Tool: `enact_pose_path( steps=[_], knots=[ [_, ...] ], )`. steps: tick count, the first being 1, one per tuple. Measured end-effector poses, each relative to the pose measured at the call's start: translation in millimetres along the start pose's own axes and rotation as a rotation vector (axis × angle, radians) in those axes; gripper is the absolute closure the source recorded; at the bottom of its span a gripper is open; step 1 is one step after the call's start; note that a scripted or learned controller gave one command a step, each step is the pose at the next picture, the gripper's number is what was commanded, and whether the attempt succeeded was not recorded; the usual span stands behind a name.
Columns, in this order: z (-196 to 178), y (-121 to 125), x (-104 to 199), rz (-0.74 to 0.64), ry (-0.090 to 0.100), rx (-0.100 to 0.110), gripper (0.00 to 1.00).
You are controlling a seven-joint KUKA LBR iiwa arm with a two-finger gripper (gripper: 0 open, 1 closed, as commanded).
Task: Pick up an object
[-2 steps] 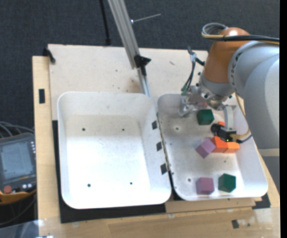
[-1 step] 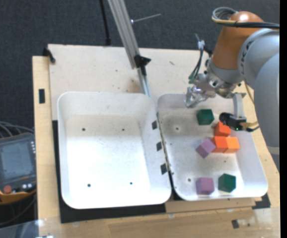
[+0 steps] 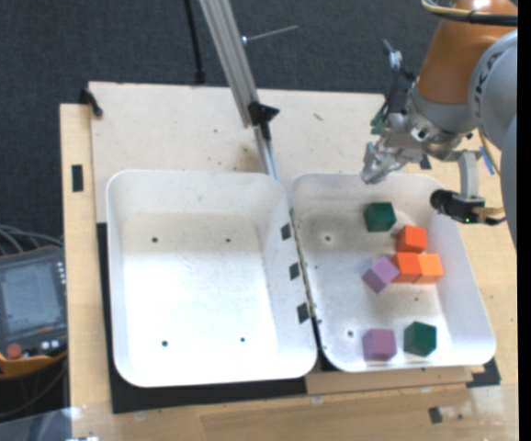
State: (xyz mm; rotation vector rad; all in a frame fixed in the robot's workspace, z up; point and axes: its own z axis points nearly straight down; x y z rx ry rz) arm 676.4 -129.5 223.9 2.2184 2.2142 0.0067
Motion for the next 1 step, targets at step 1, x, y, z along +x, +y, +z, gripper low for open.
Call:
enact_pose_path(
  steps=[1],
  knots=[
    [-22.4, 1.2, -0.6, -0.004, 0.001, 0.003, 1.00]
  ],
)
